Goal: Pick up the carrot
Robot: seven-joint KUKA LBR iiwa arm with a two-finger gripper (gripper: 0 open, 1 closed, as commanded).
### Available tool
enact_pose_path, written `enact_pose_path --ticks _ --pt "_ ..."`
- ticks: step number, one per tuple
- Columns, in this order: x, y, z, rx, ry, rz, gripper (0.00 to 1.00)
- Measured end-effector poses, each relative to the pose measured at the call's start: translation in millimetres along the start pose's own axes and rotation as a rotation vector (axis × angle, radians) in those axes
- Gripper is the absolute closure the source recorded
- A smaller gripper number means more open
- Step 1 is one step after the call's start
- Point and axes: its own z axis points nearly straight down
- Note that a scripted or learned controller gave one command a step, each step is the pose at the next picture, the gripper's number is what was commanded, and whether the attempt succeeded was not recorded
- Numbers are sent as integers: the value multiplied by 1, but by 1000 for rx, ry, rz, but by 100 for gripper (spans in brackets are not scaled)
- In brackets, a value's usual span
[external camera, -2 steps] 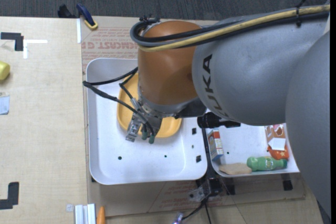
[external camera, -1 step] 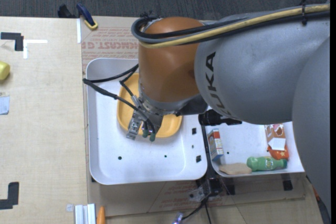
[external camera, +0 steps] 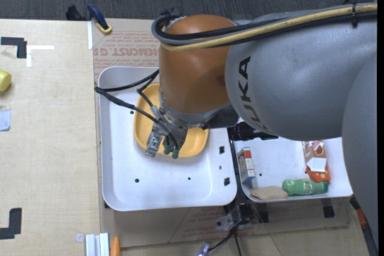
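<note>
Gripper over the left bin, carrot candidate far off to its right

The arm (external camera: 288, 69) hangs the gripper (external camera: 164, 147) over the yellow dish (external camera: 195, 144) in the left bin (external camera: 120, 189), jaws apparently parted and empty. The only carrot-like thing, an orange piece (external camera: 318, 175), lies well apart in the right bin (external camera: 282, 156), its axis unclear.

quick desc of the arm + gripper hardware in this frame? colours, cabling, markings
Grey KUKA arm with black lettering on the casing and a glossy orange band above the wrist. A yellow-and-black cable bundle runs along the top of the arm and loops around the orange band; thinner black wires trail beside the wrist. The gripper is small, dark metal with greenish tips.
</note>
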Motion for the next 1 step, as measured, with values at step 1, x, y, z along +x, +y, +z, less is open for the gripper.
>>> enact_pose_path --ticks 1 --pt "-1 1 -9 1 -2 -3 100"
